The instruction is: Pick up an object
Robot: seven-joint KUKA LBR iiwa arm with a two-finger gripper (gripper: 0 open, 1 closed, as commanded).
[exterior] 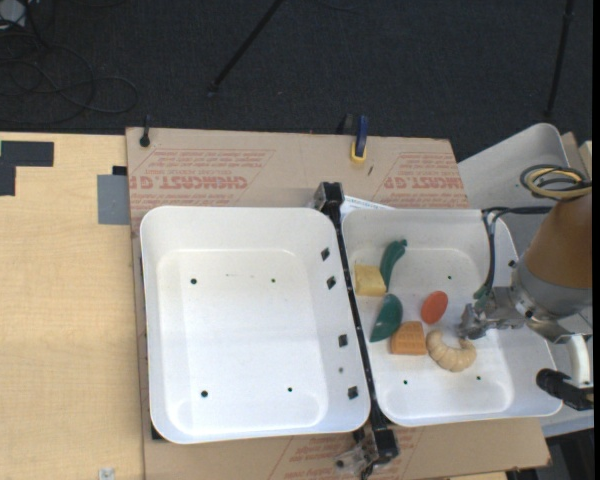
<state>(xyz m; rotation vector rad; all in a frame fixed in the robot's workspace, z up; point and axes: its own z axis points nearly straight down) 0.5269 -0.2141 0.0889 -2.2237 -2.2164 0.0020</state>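
The right bin holds several small objects: a yellow block, a green curved piece, a second green piece, an orange block, a red-orange ball and a cream curved piece. My gripper reaches in from the right and sits low in this bin, just right of the red-orange ball and right above the cream piece's right end. Nothing shows between its fingers.
The left bin lies beside the right one, with a black divider strip between them. Both rest on a cardboard sheet on the wooden bench. A yellow clamp sits at the cardboard's far edge.
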